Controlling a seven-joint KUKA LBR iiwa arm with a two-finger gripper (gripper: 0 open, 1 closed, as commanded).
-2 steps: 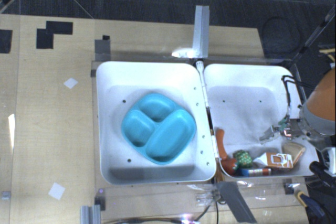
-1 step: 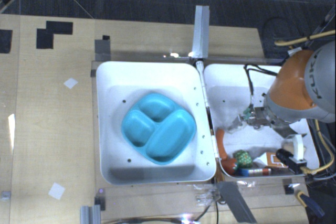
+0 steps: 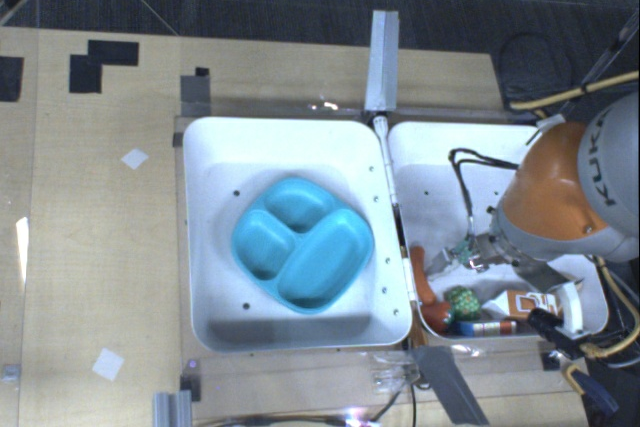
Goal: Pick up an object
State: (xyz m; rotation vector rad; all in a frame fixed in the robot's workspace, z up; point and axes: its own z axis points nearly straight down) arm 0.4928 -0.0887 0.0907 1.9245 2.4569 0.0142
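Reaching in from the right, the grey arm with its orange band (image 3: 550,180) hangs over the right-hand shallow white bin (image 3: 430,165), and the two-finger gripper (image 3: 470,255) sits low above the clutter at that bin's near edge. Whether it is open, closed or gripping anything, I cannot tell from this slanted look down; the wrist hides too much.

Candidates for the pick are all bunched in the near part of the right bin. An orange-red elongated object (image 3: 421,277) lies along the bin's left wall. Just right of it sits a small green knobbly object (image 3: 461,299), with a thin red-and-blue marker-like stick (image 3: 480,325) lying at the near rim. Further right, a white package with an orange label (image 3: 545,301) rests partly under the arm. Over in the left-hand white bin (image 3: 215,245), a light blue plastic tray with three compartments (image 3: 302,243) lies alone in the middle, well apart from the gripper.

My read: this is the approach stage, hovering over the pile with nothing visibly lifted. The green object lies nearest the gripper, just on its near side, so it looks the likeliest target. The next move calls for a straight descent with the gripper lined up on one item and kept clear of the crowding neighbours and the bin wall, then a firm close before any lift.
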